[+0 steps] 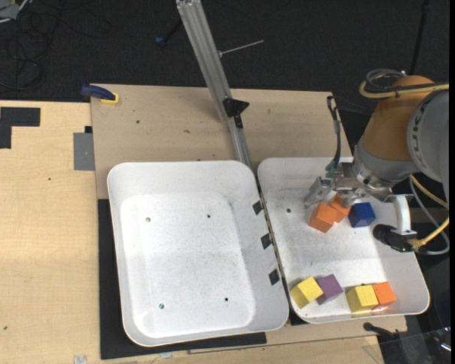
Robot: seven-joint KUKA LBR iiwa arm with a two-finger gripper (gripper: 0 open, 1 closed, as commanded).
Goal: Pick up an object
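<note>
Across the table (174, 127), in the right bin (288, 180), our jaws (335, 197) hang just above the orange cube (327, 215) beside the blue cube (362, 214); whether they are apart we cannot tell, so we should centre on orange before closing.

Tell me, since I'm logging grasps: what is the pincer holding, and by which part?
Cannot be told. The pincer sits just above the orange block, beside the blue block.

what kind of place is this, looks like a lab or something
Probably a robotics lab bench: a grey arm reaches over two white bins holding coloured blocks, with loose cables behind.
</note>
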